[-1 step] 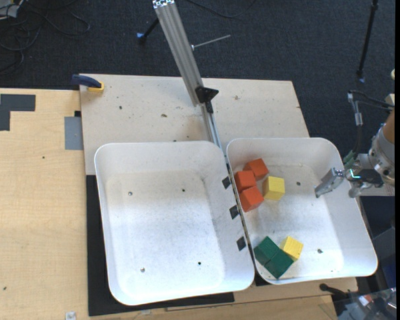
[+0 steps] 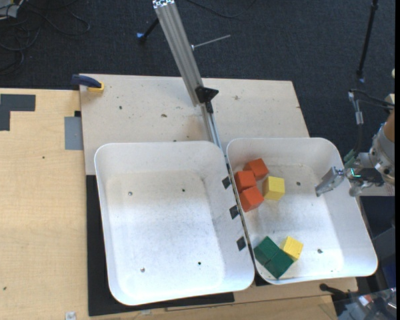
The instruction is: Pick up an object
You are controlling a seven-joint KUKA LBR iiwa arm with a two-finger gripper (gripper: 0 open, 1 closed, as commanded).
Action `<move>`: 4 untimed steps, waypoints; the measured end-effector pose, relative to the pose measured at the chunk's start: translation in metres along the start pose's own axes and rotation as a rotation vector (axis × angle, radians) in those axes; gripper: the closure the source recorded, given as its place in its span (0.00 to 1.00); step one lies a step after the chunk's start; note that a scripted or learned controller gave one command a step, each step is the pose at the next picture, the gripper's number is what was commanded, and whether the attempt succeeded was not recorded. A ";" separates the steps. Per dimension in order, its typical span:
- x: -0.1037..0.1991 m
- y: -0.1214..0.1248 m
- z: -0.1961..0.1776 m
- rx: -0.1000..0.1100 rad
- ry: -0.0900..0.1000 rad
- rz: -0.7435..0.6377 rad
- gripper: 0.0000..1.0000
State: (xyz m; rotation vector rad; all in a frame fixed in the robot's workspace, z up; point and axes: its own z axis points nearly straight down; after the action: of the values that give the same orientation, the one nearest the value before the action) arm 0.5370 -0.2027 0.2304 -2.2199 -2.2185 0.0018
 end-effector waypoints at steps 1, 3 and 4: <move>-0.004 -0.002 0.063 0.006 0.002 -0.001 0.00; -0.001 -0.009 0.139 -0.001 0.000 0.002 0.00; -0.001 -0.009 0.129 -0.001 0.001 0.008 1.00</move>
State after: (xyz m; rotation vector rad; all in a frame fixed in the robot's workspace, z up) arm 0.5277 -0.2040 0.1019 -2.2285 -2.2095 -0.0004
